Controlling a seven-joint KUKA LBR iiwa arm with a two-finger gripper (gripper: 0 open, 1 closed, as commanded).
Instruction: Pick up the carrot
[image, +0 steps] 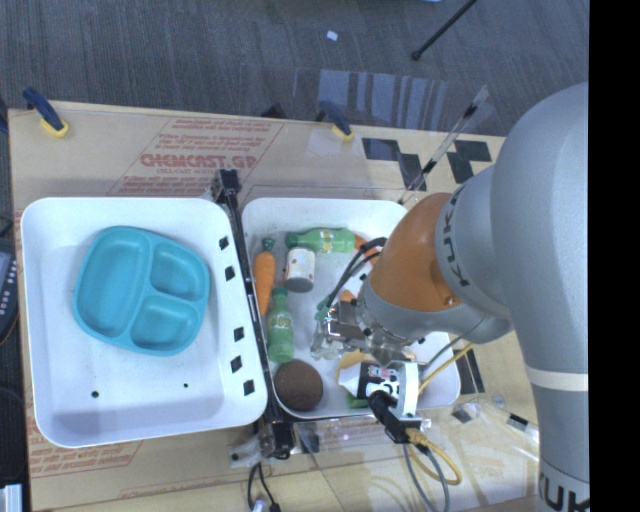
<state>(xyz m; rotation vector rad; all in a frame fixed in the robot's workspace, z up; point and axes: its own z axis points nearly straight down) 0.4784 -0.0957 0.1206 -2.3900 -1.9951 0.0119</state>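
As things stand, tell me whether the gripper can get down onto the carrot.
Probably yes. The carrot lies uncovered along the right bin's left wall, open from above. The wall and the green bottle beside it leave little room, and the gripper sits further right.

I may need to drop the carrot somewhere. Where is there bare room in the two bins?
Left bin: bare floor runs below and right of the blue tray, up to the divider wall. Right bin is crowded: carrot, green bottles, white cup and brown ball sit packed along its left side, the arm over the rest.
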